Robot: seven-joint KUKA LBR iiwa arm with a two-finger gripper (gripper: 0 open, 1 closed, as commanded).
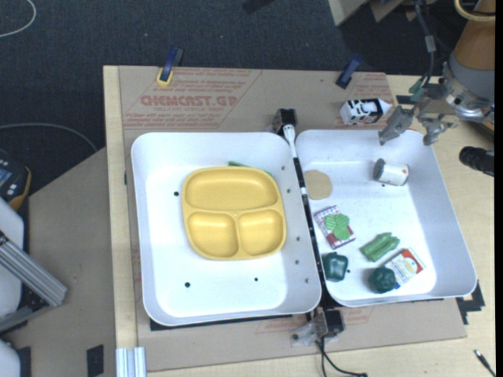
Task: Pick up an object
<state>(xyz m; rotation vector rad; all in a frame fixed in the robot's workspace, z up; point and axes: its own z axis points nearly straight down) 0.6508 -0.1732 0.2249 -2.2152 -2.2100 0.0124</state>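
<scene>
— Where is the arm?

— It reaches in from the far right, orange band up at the corner, wrist bent down. The end effector hangs over the far rim of the right bin, its two fingers spread, nothing between them.

— And the things to pick?

— A small grey-and-white cylinder lies just near of it. Further near: a tan disc, a strawberry card, a green pod, two dark green pieces. The left bin holds a yellow divided plate.

Dark carpet floor around bench
</scene>
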